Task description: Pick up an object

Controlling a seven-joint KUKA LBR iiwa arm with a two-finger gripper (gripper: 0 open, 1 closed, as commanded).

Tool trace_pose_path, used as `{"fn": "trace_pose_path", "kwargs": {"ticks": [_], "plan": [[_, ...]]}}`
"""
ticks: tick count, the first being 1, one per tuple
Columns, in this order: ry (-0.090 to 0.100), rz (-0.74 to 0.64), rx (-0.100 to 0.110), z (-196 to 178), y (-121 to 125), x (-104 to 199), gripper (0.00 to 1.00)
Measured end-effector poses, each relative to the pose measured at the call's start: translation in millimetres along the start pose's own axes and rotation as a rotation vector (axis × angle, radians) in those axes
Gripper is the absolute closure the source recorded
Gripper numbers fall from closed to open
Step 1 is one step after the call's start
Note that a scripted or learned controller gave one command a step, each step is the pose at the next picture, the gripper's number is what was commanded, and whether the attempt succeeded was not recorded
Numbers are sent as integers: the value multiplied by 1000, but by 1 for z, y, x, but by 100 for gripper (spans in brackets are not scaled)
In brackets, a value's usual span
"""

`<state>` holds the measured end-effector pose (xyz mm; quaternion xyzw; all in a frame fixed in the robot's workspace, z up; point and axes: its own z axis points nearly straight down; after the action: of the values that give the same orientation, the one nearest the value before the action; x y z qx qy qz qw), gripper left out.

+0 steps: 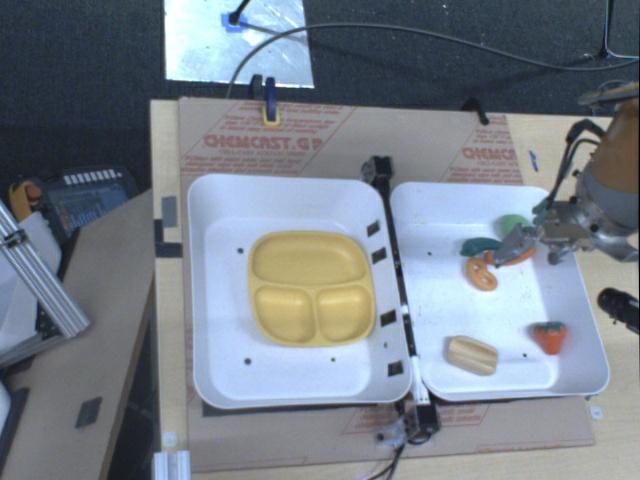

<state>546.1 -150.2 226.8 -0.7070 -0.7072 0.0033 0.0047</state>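
Observation:
The right bin (440, 298) holds several small toys. An orange ring-shaped piece (482, 274) lies near its middle, with a dark green piece (480, 245) just above it and an orange strip (514, 256) beside it. A lighter green piece (513, 224) sits further back. A tan bread roll (471, 354) lies near the front, and a red-orange toy with a green top (548, 337) is at the front right. My gripper (522, 240) hangs low over the cluster of green and orange pieces, reaching in from the right; it hides part of them.
The left bin (215, 268) holds a yellow divided plate (310, 286). Black clips line the seam between the bins (392, 268). Cardboard lies under both bins. The grey arm (610, 198) stands over the right bin's far right edge.

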Motion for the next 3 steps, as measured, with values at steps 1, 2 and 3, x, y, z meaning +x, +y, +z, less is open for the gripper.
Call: {"fn": "trace_pose_path", "kwargs": {"ticks": [1,2,3], "plan": [[-2,-3,-13,-7,3,0,0],[-2,-2,-11,50,12,4,0],[-2,-1,-10,95,21,2,0]]}}
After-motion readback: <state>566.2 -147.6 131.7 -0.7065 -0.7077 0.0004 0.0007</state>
